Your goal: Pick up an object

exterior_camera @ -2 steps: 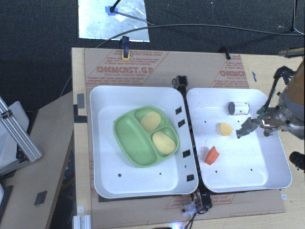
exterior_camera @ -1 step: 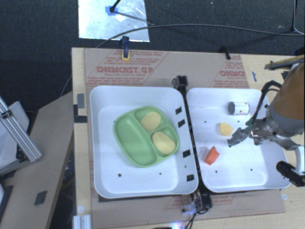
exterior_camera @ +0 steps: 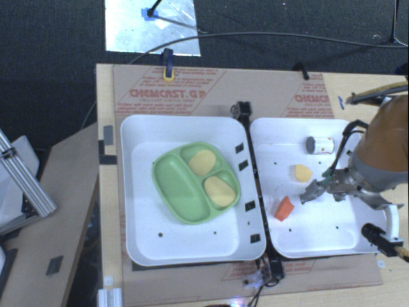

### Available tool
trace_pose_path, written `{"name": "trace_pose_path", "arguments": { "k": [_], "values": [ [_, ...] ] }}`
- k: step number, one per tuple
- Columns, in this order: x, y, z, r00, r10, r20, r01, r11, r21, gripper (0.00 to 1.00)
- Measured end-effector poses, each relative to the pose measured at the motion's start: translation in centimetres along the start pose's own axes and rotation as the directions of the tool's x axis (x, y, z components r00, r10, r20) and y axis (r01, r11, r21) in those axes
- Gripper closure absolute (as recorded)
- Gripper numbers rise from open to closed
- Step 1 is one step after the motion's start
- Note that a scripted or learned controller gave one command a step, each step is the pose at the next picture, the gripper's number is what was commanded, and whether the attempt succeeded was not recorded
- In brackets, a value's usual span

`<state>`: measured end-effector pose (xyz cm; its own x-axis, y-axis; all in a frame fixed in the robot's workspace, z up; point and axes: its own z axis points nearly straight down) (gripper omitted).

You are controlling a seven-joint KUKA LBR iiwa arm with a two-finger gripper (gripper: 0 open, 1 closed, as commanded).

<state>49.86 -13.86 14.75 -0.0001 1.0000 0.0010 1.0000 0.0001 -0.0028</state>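
The end effector (exterior_camera: 311, 194) hovers low in the right bin (exterior_camera: 281, 238); how far it is open cannot be told. The orange block (exterior_camera: 284, 208) lies just beside it toward the bin's left wall, tilted diagonally, nothing gripped.

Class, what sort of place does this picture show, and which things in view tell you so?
Probably a robotics lab test bench, not a kitchen. The grey arm reaches over two white bins, toy-like food pieces sit on a green divided plate, and cables run across dark carpet.
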Motion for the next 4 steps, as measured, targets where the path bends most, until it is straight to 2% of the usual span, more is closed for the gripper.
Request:
{"name": "trace_pose_path", "arguments": {
  "k": [1,2,4],
  "values": [
    [0.2,-0.6,6.1,1.000,-0.001,0.000,0.001,1.000,0.001,0.00],
    [0.1,-0.4,4.8,1.000,-0.001,0.001,0.001,1.000,-0.005,1.00],
    [-0.4,0.6,-7.7,1.000,-0.005,0.004,0.005,1.000,-0.012,1.00]
  ]
}}
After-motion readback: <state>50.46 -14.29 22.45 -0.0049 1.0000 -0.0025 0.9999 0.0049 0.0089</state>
